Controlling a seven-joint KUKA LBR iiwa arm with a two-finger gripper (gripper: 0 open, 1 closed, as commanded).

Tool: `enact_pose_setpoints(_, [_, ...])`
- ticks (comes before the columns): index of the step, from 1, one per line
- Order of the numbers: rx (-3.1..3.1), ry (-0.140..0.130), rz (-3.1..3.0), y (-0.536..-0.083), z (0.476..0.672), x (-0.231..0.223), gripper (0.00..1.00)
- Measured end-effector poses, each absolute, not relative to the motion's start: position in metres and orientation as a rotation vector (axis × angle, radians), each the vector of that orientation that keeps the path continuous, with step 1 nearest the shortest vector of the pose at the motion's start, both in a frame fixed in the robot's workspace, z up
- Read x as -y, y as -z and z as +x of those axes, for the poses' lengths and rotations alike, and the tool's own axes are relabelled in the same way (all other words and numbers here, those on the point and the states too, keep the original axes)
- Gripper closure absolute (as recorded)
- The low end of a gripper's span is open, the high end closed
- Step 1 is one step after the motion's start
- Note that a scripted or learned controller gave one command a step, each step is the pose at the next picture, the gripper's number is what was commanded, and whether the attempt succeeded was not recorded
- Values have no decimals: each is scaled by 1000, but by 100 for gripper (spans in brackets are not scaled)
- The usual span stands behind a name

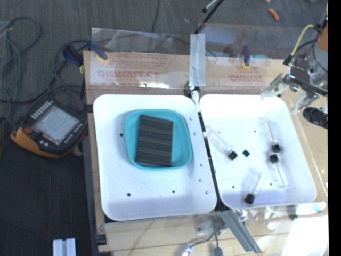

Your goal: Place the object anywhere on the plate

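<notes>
Desk [160, 73]: it holds two white bins side by side.
Left bin [112, 191]: a blue plate sits in the middle of it.
Right bin [234, 116]: small clear tubes with black caps lie in it, well apart from the plate.
Plate [184, 137]: blue with a low rim. A dark ribbed block [155, 141] lies flat on it and takes up most of the room, so only a thin strip of blue is left around it.
Arm: it comes in from the right, up by the far right corner of the right bin.
Gripper [298, 97]: it hangs over the bin's top right edge, not yet near any tube. The fingers look spread apart, with nothing between them.
Tubes: one [221, 144] lies close to the middle wall, two [270, 134] lie near the right side, one [252, 186] lies near the front.
Step now: I think it is reaching for a tube.
Doing it well: pick a tube that lies alone. Come straight down and pinch across its thin middle, because round tubes can roll away. Then lift high over the wall and set it on the block or the blue strip.
</notes>
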State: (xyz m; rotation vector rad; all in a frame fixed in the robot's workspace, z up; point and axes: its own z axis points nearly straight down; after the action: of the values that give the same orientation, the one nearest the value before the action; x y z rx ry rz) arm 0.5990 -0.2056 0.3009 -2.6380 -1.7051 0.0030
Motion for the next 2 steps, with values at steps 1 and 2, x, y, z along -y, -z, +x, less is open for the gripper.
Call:
enact_pose_setpoints(1, [1588,-3,-2711,-338,558,210,0])
enact_pose_setpoints(2, [1355,-5,-2837,-434,517,215,0])
